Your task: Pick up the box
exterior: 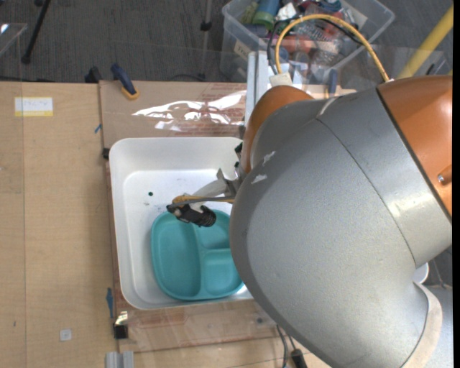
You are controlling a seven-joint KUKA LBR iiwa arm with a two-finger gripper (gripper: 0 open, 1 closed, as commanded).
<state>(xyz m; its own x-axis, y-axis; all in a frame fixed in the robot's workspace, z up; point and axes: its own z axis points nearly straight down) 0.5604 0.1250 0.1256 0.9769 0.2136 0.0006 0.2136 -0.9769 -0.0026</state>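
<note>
A teal box [188, 262], shallow and split into two compartments, lies in the front half of the left white bin [118, 215]. My gripper [188, 206] reaches in from the right and sits at the box's far rim, low in the bin. A small black piece [194, 215] lies right at the gripper's tip, over the teal rim; whether it belongs to the gripper is unclear. The big grey arm with its orange band [345, 215] hides the box's right side and everything right of it.
A tiny dark speck [149, 193] sits on the bin floor behind the box. A clear plastic tub of odds and ends [309, 21] stands at the back right. A blue clamp [123, 80] grips the board's far edge.
</note>
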